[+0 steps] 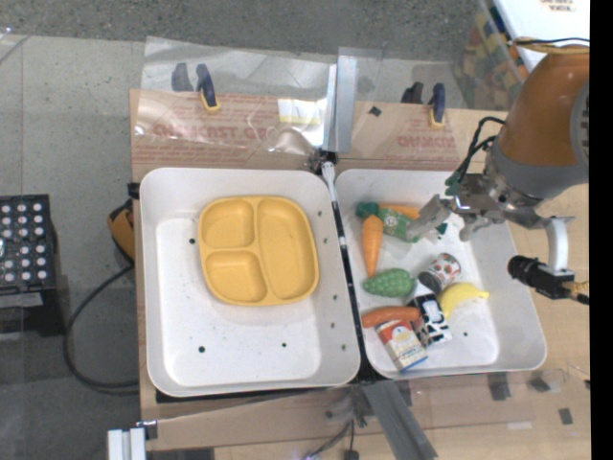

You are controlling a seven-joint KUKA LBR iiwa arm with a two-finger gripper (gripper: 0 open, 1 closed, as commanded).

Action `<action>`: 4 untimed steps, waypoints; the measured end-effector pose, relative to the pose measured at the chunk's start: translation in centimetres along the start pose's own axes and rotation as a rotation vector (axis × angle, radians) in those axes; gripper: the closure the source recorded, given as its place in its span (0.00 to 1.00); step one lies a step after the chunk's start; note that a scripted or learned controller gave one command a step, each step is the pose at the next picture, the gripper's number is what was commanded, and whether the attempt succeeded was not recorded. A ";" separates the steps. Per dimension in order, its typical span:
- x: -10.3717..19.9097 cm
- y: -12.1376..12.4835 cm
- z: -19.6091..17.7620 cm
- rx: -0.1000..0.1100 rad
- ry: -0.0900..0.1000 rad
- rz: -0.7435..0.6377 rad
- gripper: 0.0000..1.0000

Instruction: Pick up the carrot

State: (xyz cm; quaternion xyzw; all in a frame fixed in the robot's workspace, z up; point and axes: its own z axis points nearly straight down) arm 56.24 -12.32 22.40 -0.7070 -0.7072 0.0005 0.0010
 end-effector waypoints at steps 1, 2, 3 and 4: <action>1.8 7.9 13.0 -0.003 -0.004 -0.033 0.00; 3.1 5.7 13.2 0.000 -0.003 -0.111 0.00; 3.0 5.7 12.3 0.002 0.000 -0.109 1.00; 7.5 2.5 3.2 0.001 -0.003 0.359 1.00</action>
